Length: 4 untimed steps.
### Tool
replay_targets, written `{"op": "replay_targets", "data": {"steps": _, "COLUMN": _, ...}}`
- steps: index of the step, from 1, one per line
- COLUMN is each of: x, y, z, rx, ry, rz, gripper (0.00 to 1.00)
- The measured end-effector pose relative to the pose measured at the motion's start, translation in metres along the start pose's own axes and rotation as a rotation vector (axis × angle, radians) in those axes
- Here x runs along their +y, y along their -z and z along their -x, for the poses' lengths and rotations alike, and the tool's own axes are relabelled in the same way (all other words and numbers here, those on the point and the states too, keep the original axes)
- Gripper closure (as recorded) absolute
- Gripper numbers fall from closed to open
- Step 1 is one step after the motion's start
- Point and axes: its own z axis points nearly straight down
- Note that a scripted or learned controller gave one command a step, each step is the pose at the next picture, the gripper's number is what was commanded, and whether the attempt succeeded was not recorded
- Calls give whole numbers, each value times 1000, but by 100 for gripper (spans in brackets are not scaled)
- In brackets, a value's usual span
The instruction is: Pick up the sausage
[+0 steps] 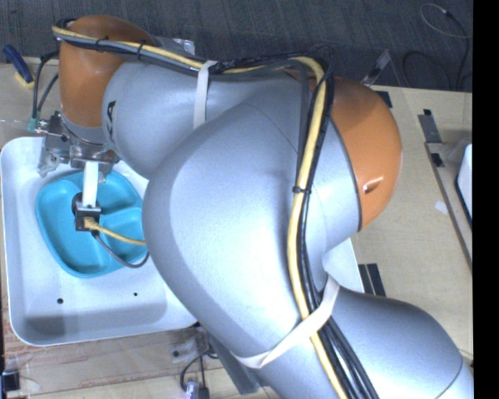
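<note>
In white bin (pixel 83 306) — blue dish (pixel 62 235), gripper (pixel 66 160) near; tan bench (pixel 416 165), dark carpet (pixel 233 7).

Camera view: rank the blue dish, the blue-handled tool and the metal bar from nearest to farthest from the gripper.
1. Blue dish: in the left bin, directly below the gripper.
2. Blue-handled tool: outside that bin, past its far left corner.
3. Metal bar: at the view's far right.

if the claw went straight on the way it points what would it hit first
Probably the blue dish in the left bin, which lies just below the claw; depth is hard to judge from this slant.
</note>
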Motion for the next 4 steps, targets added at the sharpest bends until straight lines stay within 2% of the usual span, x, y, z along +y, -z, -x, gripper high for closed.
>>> {"op": "replay_targets", "data": {"steps": 1, "x": -1, "y": -19, "z": 0, "rx": -1, "ry": 6, "rz": -3, "gripper": 0}}
{"op": "replay_targets", "data": {"steps": 2, "x": 13, "y": -19, "z": 66, "rx": 3, "ry": -113, "rz": -1, "gripper": 0}}
{"op": "replay_targets", "data": {"steps": 3, "x": -6, "y": -16, "z": 9, "rx": -4, "ry": 195, "rz": -6, "gripper": 0}}
{"op": "replay_targets", "data": {"steps": 4, "x": 0, "y": -19, "z": 4, "rx": -4, "ry": 367, "rz": -9, "gripper": 0}}
